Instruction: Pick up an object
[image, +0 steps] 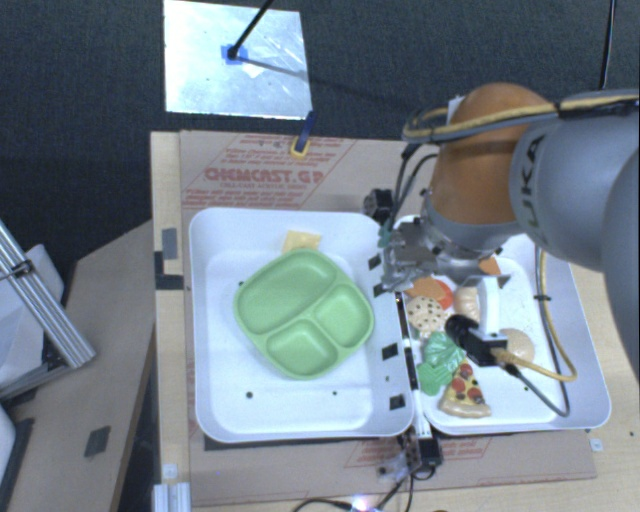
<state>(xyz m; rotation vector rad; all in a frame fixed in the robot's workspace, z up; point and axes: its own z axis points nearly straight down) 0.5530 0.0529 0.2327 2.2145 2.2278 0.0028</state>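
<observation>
My gripper (398, 262) hangs over the left edge of the right bin (575, 400), under the grey arm with its orange band (490, 150). Just below it lie toy foods: an orange-red round slice (431, 290), a speckled cookie (426, 316), a green leafy piece (438, 363) and a pizza slice (466, 393). A tan bun (517, 345) and a white piece (489, 300) lie further right. The arm hides the back of that bin. Nothing shows held in the gripper.
The left bin (215, 400) holds a green divided plate (303, 314) and a small yellow cheese slice (301, 241) behind it. A black part with a yellow cable (535, 370) crosses the right bin. Cardboard (260, 170) lies under both bins.
</observation>
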